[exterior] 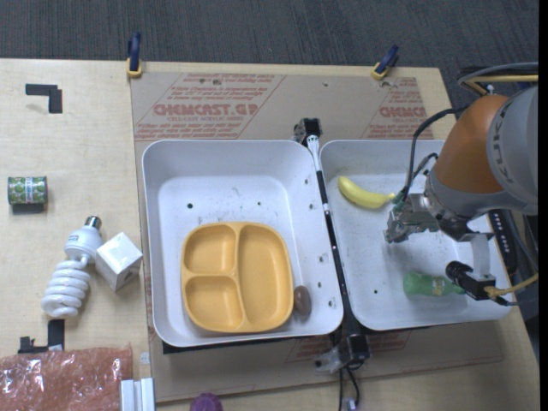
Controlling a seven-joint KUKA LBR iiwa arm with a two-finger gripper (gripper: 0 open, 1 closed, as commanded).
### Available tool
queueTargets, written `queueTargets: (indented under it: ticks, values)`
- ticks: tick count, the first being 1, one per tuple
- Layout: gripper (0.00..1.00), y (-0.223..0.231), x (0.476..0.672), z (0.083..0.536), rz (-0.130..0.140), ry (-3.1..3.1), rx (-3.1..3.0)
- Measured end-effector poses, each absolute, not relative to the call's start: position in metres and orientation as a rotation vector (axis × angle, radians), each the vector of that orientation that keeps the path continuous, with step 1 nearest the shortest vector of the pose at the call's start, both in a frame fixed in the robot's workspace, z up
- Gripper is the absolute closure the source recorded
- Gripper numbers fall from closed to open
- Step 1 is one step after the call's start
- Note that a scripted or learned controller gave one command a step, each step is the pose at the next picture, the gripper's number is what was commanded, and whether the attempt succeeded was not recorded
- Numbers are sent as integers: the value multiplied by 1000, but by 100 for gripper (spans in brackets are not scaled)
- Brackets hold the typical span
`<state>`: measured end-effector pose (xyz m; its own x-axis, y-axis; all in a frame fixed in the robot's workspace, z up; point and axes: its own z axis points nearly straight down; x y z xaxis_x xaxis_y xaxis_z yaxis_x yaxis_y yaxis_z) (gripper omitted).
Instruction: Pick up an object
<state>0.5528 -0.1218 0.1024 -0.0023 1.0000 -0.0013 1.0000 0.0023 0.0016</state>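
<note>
Two fingers (pixel 399 229) on the grey arm, low over the right bin (pixel 377 311). Spread or pressed together? Cannot tell from up here. Nothing seen pinched between them.

Just beside them, up and to the left, a yellow banana (pixel 364 195) lying flat on the bin floor. Near, but not touching as far as can be seen. Below them, near the bin's front wall, a green bottle (pixel 431 285) on its side.

Over in the left bin (pixel 163 229), a yellow plate with three parts (pixel 238 276) and a small brown lump (pixel 301 300) touching its edge. Out on the worktop (pixel 51 144), a curly light bulb (pixel 68 272), a white cube (pixel 118 259) and a little green can (pixel 27 191).

Probably still early in the job: nothing lifted yet. Left to do: close on one thing, most likely the banana, then raise it clear of the bin.
</note>
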Motion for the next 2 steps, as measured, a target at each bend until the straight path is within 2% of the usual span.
queueTargets:
  ticks: [1, 2]
  values:
    - [100, -222, 617, 125, 0, 2222, 2218]
    - [0, -222, 617, 125, 0, 2222, 2217]
